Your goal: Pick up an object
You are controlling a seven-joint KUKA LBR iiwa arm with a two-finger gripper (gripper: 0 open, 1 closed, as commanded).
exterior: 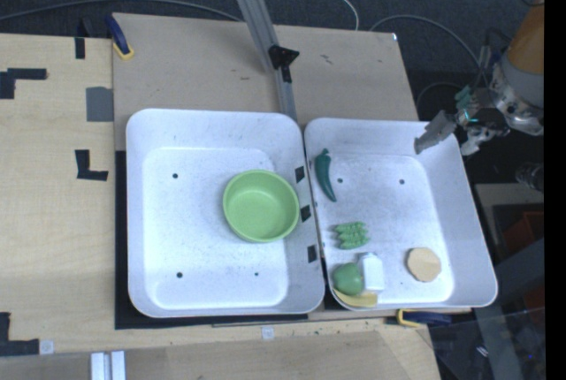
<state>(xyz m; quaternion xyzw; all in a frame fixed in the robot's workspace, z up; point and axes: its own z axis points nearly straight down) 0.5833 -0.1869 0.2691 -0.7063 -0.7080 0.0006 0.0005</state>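
Nearest the camera, a yellow clamp point(409, 316) grips the front edge of the right bin point(442, 193), one of two shallow white bins set side by side on a pale wooden surface point(53, 193). Just behind that edge, in the bin's front left corner, a green ball point(348, 278) sits touching a small white bottle point(371, 271), with a yellow rim of something curved point(357, 300) showing under them. A round tan piece like a biscuit point(424, 264) lies near them to the right, apart from both. Farther back, a small bunch of green pods point(351, 234) rests near the left wall, and beyond it a dark green pepper point(325, 174) lies lengthwise close to the same wall. In the left bin point(177, 131), a light green bowl point(260, 206) stands upright right of centre. At the right bin's far right corner, the robot's hand point(433, 136) hangs over the rim, with the grey arm and its orange band reaching in from the right. How far the hand is open cannot be told from this angle, and nothing can be made out in its grip. A slanted metal pole point(252, 7) and a blue-and-yellow clamp point(118, 37) stand at the back.
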